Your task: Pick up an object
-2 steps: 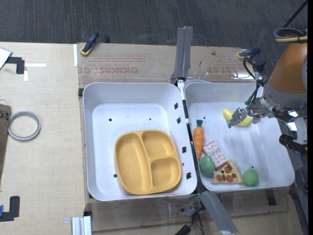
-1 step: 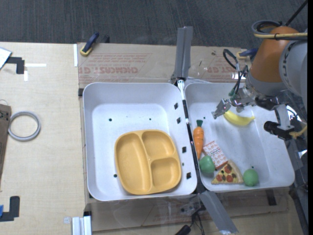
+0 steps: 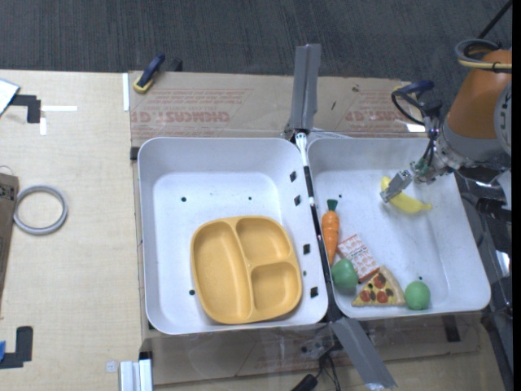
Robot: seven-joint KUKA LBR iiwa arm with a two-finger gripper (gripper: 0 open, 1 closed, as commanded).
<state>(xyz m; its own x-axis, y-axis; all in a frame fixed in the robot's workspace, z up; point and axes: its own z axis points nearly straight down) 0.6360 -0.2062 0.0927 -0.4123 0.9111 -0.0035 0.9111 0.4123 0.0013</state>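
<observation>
In the right bin lie a yellow banana, an orange carrot, a red-and-white packet, a pizza slice and two green balls. My gripper reaches in from the right and sits low over the banana's left end, its grey fingers touching or just above it. The banana lies on the bin floor beside the fingers.
The left bin holds a yellow divided plate. A grey divider post stands between the bins at the back. A tape roll lies on the bench at the left, and a blue-yellow clamp at the back.
</observation>
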